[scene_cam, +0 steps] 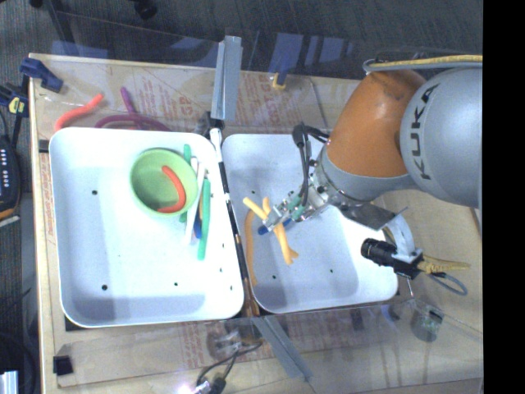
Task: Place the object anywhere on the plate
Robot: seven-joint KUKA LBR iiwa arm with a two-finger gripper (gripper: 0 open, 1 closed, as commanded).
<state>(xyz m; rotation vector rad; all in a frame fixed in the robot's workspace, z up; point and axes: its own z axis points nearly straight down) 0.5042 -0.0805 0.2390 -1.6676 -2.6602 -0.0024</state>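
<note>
One yellow object [281, 238] just beside gripper [277, 219], right bin [328, 290]

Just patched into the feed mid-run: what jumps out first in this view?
The big grey and orange arm fills the right side, its gripper low over the right bin among yellow sticks. In the left bin sits a green plate with a red curved piece on it, and green and white sticks lie along its right edge.
</note>
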